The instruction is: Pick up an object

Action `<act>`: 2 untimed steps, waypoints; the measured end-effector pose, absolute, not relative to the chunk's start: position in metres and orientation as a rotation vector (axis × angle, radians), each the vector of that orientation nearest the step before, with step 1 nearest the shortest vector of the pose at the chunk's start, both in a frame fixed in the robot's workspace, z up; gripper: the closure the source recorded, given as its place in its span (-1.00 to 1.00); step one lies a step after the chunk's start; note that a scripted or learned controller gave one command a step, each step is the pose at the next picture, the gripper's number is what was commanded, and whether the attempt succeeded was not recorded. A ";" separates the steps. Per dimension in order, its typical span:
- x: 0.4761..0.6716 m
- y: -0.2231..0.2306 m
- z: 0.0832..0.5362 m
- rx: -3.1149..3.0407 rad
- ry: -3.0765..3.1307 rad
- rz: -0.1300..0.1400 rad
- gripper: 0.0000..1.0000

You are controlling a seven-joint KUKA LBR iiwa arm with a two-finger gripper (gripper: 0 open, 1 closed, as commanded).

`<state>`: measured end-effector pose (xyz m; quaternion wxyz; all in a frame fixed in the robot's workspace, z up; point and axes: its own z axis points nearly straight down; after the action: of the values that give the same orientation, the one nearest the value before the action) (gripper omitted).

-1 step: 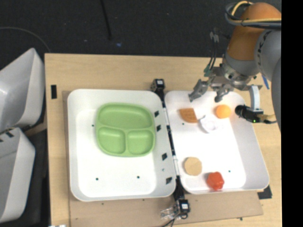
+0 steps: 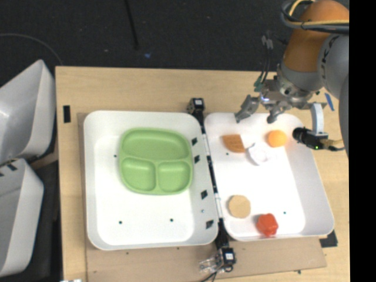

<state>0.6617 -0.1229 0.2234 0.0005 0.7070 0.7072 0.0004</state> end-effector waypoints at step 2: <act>0.668 -0.119 0.116 2.218 2.228 -0.005 -1.00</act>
<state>0.6684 -0.1193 0.1159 -0.0011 0.7054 0.7088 -0.0017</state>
